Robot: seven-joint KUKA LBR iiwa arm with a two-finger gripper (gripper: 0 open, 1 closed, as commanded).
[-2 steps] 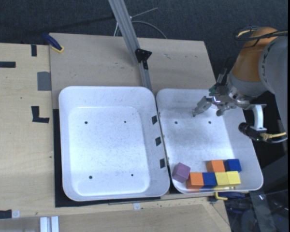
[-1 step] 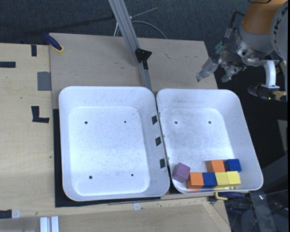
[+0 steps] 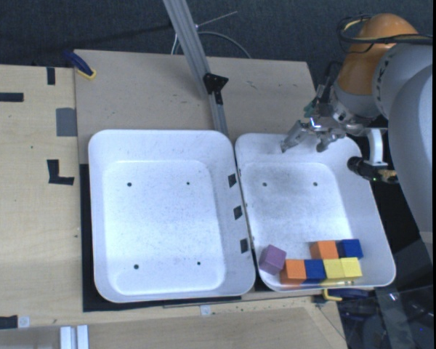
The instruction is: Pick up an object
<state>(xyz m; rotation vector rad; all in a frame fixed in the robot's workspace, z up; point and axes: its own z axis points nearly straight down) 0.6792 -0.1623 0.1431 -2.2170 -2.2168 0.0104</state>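
Dim, soft (perhaps grainy), faint shadows.

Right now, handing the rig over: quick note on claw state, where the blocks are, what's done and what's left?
Claw: open, holding nothing, poised over the far rim of the right bin.
Blocks: all clustered along the near edge of the right bin. Purple block sits at the near left corner; beside it two orange blocks, two blue blocks and two yellow blocks, packed tight together.
Done: nothing picked yet.
Left: bring the claw across to the near edge, close on one block, lift. The purple one stands a little apart, so it is probably the easiest grab.
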